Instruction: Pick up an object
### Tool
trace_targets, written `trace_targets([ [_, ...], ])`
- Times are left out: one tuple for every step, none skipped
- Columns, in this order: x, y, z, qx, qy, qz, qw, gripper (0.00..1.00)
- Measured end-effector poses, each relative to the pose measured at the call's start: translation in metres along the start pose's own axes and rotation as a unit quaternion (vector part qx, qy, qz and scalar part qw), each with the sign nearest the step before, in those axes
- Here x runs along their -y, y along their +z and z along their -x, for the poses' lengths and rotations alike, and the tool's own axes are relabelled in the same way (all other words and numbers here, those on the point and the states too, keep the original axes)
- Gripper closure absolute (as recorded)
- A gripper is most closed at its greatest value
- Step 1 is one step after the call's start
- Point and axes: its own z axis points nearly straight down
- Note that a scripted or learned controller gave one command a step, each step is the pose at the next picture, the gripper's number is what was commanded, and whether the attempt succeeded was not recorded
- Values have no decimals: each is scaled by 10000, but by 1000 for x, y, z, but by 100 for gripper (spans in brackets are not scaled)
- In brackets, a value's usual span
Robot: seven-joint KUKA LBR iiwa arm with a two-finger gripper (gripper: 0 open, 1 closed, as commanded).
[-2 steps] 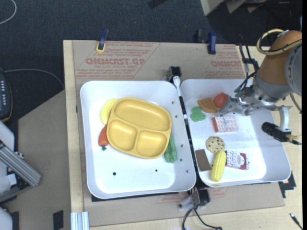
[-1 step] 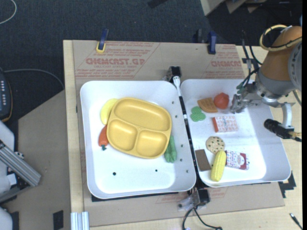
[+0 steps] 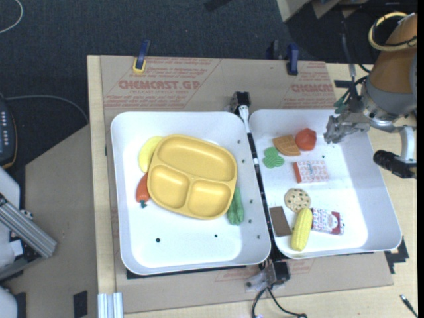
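Over the right bin (image 3: 371,177), near its far edge, the gripper (image 3: 334,132) is seen just beside a round red tomato-like object (image 3: 305,138), which lies flat, touching an orange slice-shaped piece (image 3: 287,145). Whether the pincer is spread or pressed together cannot be told. Nothing is seen between its tips. A yellow divided plate (image 3: 191,175) is placed in the left bin (image 3: 132,197). Both bins are set on a brown board (image 3: 199,85), and dark carpet (image 3: 99,12) is seen behind.
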Motion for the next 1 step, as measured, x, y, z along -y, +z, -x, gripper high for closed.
trace_targets([
  [-7, -50, 8, 5, 0, 4, 10000, 100],
])
